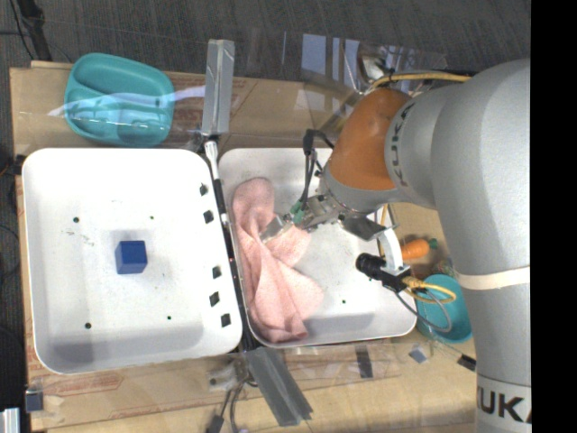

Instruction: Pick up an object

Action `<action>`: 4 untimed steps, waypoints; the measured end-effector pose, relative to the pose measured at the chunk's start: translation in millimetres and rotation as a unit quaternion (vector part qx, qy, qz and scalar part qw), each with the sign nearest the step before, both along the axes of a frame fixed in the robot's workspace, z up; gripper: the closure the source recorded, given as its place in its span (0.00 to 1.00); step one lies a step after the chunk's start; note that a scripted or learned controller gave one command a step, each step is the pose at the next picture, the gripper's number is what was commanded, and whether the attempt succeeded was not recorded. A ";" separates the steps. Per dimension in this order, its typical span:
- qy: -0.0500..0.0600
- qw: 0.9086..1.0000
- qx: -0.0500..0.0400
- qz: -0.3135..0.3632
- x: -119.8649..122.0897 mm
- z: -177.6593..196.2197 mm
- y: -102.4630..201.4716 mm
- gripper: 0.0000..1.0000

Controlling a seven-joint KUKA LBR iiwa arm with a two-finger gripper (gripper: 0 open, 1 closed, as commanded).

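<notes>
Pink cloth [268, 264] bunched along left side of right bin [361, 332]. Tool [290, 221] at cloth's upper edge, open/closed unclear. Risk: snags thin fold only, cloth slips w/ lift.

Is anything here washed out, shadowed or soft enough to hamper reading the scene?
Camera view: even light; the left bin is near-blown white, with soft grey shadow along its lower wall; the blue cube stays crisp; the arm looms large and slightly soft, hiding the right bin's right side; gripper over the pink cloth is smeary.
</notes>
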State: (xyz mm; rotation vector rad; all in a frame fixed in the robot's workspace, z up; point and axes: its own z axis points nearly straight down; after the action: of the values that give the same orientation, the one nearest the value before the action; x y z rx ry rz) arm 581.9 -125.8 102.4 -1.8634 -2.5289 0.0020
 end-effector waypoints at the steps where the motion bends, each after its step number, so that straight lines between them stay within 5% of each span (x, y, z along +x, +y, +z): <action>1: -0.001 1.000 0.000 0.015 -5.4 -9.6 16.2 0.00; 2: -0.001 1.000 0.000 0.017 -4.6 0.9 16.4 1.00; 3: -0.001 1.000 -0.001 0.017 -4.6 0.9 16.4 0.00; 4: -0.001 1.000 -0.001 -0.011 -1.1 -10.2 19.1 0.00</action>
State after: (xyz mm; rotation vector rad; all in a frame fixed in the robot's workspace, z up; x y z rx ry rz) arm 580.7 -106.6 92.3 -1.8928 -2.5089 0.0022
